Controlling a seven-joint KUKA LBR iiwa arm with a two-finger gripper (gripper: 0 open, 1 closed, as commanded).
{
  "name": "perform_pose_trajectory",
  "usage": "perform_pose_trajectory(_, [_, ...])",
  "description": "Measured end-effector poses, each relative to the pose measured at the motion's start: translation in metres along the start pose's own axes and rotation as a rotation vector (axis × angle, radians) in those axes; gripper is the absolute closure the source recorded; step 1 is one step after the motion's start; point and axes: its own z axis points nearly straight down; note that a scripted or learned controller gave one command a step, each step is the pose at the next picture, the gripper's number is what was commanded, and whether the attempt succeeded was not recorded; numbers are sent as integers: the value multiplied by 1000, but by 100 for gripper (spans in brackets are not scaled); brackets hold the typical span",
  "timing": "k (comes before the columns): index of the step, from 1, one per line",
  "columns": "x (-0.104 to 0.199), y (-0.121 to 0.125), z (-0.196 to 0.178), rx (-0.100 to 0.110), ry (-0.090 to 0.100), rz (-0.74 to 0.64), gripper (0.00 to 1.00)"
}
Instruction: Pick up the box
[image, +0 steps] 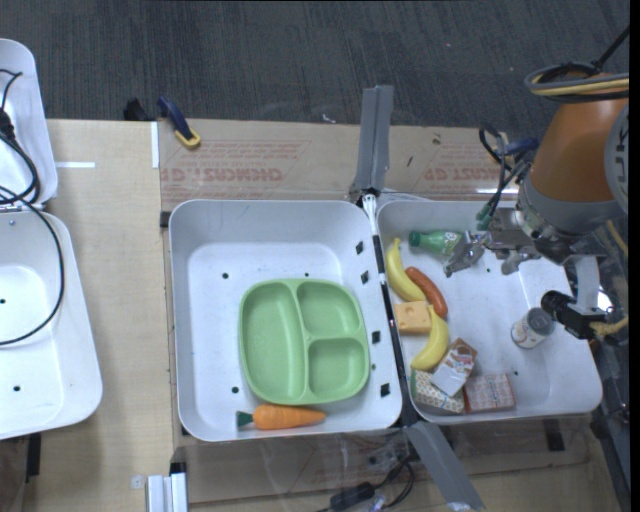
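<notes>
As you read from the left, the left bin (190, 300) holds a green tray (304, 340) and a carrot (283, 417). Your right bin (560, 405) has bananas (415, 310), with the box (489, 393) flat near its front wall. Farther right, the gripper (487, 253) hovers by the back wall, well apart from the box; its jaws appear apart, holding nothing.

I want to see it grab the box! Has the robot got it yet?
Not yet. The small red and white cardboard box lies untouched at the right white bin's near edge. The metal two-finger gripper hangs over the far part, near the green bottle. Reaching, gripping and lifting remain.
</notes>
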Motion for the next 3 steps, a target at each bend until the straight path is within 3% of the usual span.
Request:
perform_pose_trajectory(1, [-42,21,61,0,1,146,0])
perform_pose_trajectory(2, [-61,79,93,2,4,172,0])
perform_pose_trajectory(3, [-60,78,85,7,5,169,100])
